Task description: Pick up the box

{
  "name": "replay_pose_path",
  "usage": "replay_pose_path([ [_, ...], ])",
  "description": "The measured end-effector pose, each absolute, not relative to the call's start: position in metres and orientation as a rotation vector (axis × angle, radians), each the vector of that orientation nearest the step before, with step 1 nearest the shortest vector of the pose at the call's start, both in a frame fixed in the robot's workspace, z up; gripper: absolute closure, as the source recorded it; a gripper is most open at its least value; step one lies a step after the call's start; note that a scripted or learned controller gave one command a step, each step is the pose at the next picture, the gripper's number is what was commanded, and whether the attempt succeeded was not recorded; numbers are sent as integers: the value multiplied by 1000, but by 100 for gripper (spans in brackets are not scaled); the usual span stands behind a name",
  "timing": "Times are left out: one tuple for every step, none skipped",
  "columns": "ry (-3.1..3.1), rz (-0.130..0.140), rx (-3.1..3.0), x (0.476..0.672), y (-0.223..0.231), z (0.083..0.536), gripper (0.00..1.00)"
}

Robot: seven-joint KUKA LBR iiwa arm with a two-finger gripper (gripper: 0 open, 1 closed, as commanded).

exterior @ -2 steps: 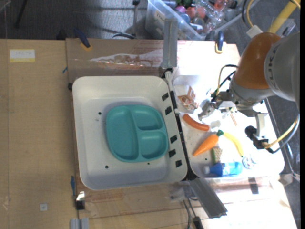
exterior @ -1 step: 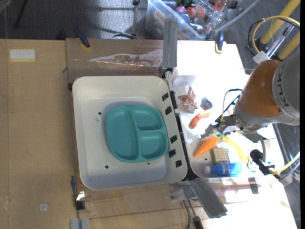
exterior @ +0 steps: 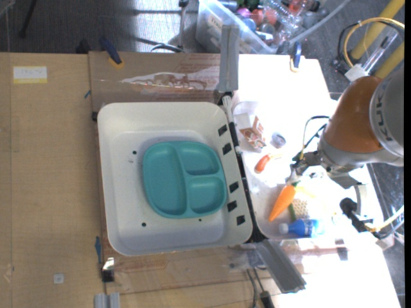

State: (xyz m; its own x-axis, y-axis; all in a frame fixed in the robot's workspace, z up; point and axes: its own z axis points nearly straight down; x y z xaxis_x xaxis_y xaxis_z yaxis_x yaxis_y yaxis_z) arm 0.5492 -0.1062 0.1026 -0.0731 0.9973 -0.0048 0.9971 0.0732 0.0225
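Observation:
The box is a small red and white carton lying near the left wall of the right bin, toward its far half. My gripper hangs low over the middle of that bin, to the right of the box and nearer the front, with a clear gap between them. It sits just above the top end of an orange carrot. The grey arm with its orange band reaches in from the right.
The left bin holds a teal divided plate. In the right bin lie a small red piece, a small round grey item, a blue bottle and a yellowish item. A clear tub of clutter stands beyond the bins.

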Motion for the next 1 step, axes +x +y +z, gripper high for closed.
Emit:
replay_pose_path([
  [2289, 19, 2126, 549, -106, 102, 0],
])
